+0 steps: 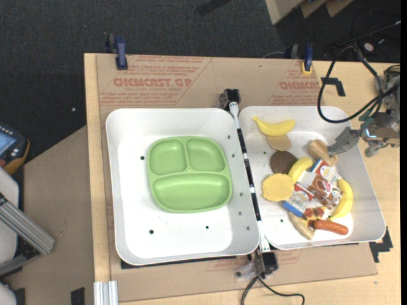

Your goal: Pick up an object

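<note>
Dark carpet ran around the bench (95,170), which had a cardboard sheet (191,81) clamped on top with red lettering across it. On that sat the two white bins side by side. We saw the left bin (127,227) holding just a green divided plate (189,173), three compartments, sitting about the middle. The right bin (369,221) had the whole pile of toy food, crowded toward its centre and near edge.

Largest pieces first: a yellow banana (275,127) lay alone near the far wall of that bin, and we figured that was the easiest target. It looked like light, stiff plastic, probably a bit slick, curved, so we'd take it across the fat middle rather than the tapered ends. Nothing touched it except maybe the tan round piece (278,142) just beside it.

A second banana (346,199) curved along the right side of the pile, half under a printed packet (318,186), so harder to get at. Then a dark brown disc (282,162), a yellow ridged cookie (277,187), and a red sausage (332,227) at the near edge.

The gripper (343,142) hung over the far right of that bin, near a tan block (318,150), and honestly we couldn't tell how it was set, nor whether it had anything.
</note>
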`<state>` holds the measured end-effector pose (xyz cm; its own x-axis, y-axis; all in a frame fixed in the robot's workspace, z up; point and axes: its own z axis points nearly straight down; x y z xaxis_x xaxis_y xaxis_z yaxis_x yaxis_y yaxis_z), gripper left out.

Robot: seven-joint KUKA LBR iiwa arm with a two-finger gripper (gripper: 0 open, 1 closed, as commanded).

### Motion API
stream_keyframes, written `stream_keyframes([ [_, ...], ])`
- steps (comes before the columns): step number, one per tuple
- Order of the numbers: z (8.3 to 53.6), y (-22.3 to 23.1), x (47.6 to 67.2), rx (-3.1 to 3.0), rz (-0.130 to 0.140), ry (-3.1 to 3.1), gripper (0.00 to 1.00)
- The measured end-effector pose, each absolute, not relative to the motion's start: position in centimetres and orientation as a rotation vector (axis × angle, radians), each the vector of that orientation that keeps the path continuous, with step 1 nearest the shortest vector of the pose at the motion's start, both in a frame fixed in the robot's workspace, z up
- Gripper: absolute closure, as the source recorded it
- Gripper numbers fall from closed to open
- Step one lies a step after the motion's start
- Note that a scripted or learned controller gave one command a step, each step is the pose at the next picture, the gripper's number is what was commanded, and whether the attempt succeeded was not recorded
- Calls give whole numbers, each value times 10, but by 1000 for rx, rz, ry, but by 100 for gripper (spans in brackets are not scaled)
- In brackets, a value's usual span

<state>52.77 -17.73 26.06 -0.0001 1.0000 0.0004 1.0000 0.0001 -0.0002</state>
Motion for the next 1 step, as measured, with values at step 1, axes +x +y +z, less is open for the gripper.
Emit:
stream_keyframes([
  [1, 142, -189, 527, -2217, 8, -2213, 0],
])
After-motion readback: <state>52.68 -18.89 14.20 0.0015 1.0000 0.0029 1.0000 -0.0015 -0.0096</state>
